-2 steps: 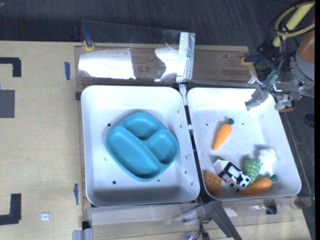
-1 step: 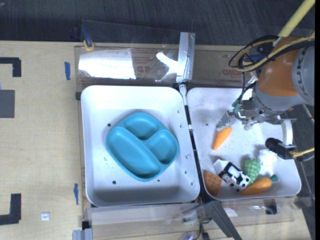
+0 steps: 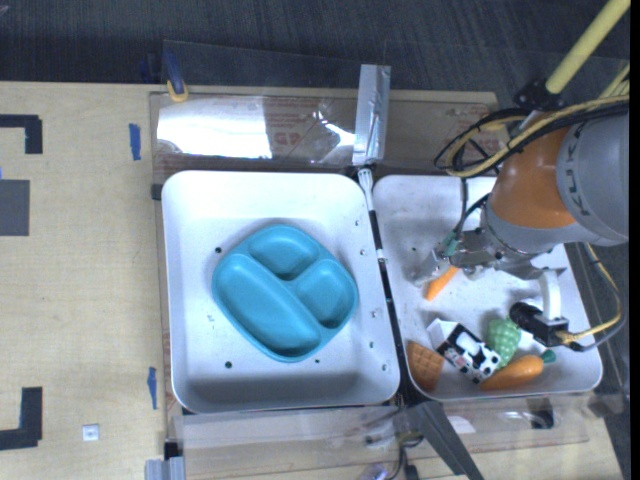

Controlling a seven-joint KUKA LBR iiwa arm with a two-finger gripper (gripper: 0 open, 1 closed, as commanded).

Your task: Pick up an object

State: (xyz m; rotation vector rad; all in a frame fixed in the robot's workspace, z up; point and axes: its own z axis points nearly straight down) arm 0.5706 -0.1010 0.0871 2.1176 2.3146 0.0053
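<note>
The pincer (image 3: 452, 259) sits low in the right bin (image 3: 400, 208), at its far-left part, just above a small orange piece (image 3: 438, 286) that looks like a carrot; whether it touches or grips that piece, I cannot tell. The grey arm (image 3: 600, 173) with its orange band (image 3: 530, 193) reaches in from the right over this bin. On the pale counter (image 3: 70, 298), the left bin (image 3: 200, 218) holds a blue divided tray (image 3: 284, 290), lying flat near its middle. Along the near edge of the right bin lie a brown waffle-like piece (image 3: 424, 364), a black-and-white toy (image 3: 468, 353), a green toy (image 3: 505, 336) and a larger orange carrot (image 3: 515, 372), close together.
</note>
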